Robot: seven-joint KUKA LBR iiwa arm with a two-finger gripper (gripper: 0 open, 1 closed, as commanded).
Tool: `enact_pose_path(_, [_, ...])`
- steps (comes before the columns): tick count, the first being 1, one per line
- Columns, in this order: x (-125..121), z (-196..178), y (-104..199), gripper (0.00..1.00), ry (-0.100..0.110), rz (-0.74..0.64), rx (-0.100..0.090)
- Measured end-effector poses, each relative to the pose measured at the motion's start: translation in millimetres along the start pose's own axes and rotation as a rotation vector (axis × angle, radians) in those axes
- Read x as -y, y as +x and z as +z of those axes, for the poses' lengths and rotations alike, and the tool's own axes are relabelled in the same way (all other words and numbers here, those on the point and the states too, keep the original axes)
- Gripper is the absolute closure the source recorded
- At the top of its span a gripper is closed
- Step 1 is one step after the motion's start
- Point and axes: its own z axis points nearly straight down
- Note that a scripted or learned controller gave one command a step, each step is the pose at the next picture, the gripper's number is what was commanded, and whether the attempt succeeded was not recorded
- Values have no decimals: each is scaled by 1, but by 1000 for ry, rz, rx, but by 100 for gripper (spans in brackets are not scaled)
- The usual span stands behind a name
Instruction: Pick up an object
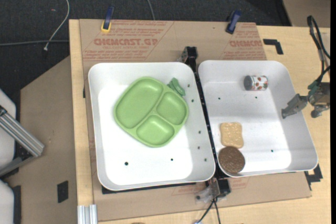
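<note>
scanning from the left: the left bin holds a green divided plate with a small dark green piece touching its far-right rim, all of it well apart from the jaws. across the divider, the right bin holds a tan toast-like slab touching a brown round disc at the near-left corner, and a small patterned can lying on its side toward the far wall. the gripper sits at the bin's right rim; whether its jaws are open or closed cannot be told at this size, and nothing shows between them.

nothing is picked yet. the can looks nearest the jaws, up and to their left, with free floor around it. it will likely roll, so closing across its round body from directly above seems safest. the toast and disc lie flat and touching, harder to pinch singly.
</note>
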Motion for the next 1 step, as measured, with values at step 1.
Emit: enact_pose_path(1, [-3,-6,1,0,-12,-4,4])
